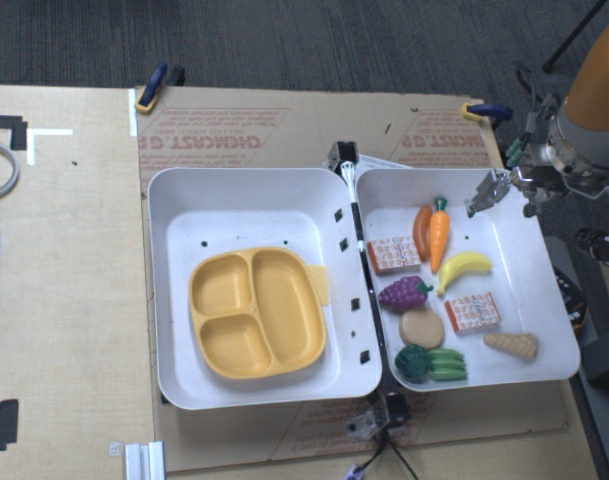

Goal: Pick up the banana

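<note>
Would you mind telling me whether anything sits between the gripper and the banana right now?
Nothing visible does. The gripper hovers over the right bin's upper right part, and bare bin floor separates it from the banana. The carrot lies just left of that path.

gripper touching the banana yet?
Apart. The camera view shows the gripper up near the right bin's far corner, with bare white floor between it and the banana.

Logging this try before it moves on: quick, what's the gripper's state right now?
Gripper: state cannot be told; it sits over the right bin's far corner, apart from the banana, with nothing seen in it.
</note>
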You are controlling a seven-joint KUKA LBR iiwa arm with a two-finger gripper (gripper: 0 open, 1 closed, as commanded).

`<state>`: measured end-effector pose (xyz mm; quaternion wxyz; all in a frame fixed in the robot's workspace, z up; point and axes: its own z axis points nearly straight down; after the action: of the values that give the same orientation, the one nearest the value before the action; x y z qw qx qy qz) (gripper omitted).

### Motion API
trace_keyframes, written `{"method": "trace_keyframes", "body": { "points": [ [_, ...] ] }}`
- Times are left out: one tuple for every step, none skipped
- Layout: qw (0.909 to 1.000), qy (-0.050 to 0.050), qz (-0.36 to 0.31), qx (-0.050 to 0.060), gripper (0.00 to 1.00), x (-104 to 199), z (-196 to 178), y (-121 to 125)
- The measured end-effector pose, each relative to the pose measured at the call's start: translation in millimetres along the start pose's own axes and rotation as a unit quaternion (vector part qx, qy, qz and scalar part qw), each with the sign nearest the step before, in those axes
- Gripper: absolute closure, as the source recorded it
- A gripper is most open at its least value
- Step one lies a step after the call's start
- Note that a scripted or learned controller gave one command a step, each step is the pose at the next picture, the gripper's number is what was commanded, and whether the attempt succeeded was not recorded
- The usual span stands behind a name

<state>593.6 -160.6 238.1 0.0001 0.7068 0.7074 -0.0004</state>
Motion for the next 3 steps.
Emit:
{"method": "trace_keyframes", "body": {
  "points": [
    [0.9962,0.0,-0.087,0.0,0.0,17,126,-45],
    [0.9699,-0.002,-0.244,-0.002,0.0,53,144,-28],
    [0.953,0.0,-0.303,-0.001,0.0,52,90,66]
  ]
}}
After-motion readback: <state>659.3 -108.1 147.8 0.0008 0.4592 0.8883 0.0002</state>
